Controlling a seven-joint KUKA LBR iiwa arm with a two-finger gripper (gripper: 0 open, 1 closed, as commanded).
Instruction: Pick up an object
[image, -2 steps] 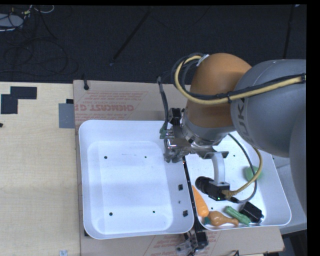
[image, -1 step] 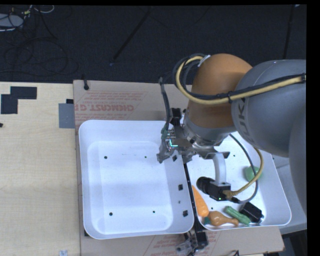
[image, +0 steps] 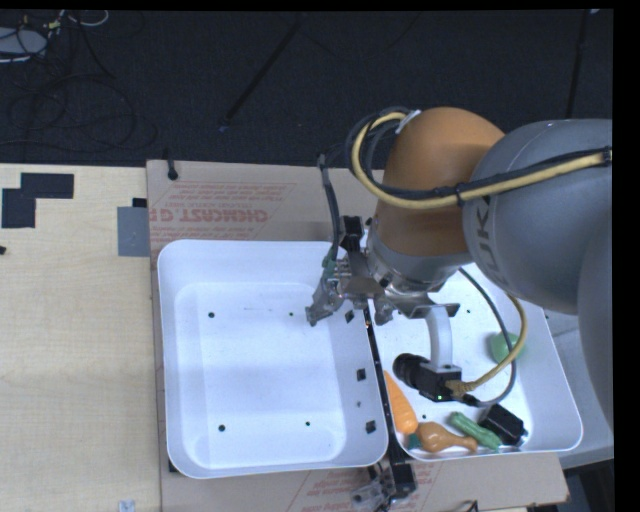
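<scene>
The grey arm's hand (image: 322, 303) hangs over the inner edge of the left bin (image: 190, 300); how far it is open cannot be told. Below and to its right, in the right bin (image: 560, 400), lie an orange carrot (image: 400, 402), a green piece (image: 500, 347) and a black block (image: 503, 422).

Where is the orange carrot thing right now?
The orange carrot lies in the right bin, at its near-left corner beside the divider between the bins, just above a tan toy.
</scene>
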